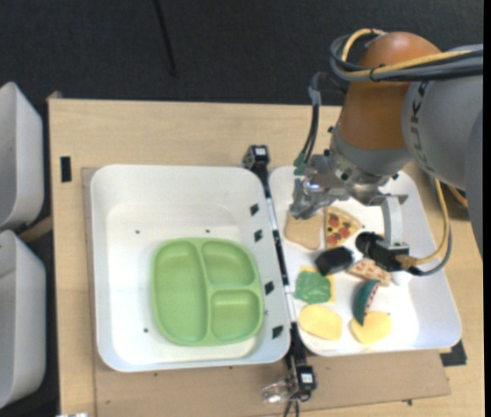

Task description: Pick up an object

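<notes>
We're hovering the gripper [308, 200] low over the right bin's [432, 320] far-left corner, just above the tan slice [301, 230] beside the pizza wedge [341, 226], nothing visibly held, jaw state unclear, so next we're needing a straight descent and close.

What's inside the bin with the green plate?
Just the green plate sits in the left bin. It has three compartments with no food in them. What's under the plate is hidden.
</notes>
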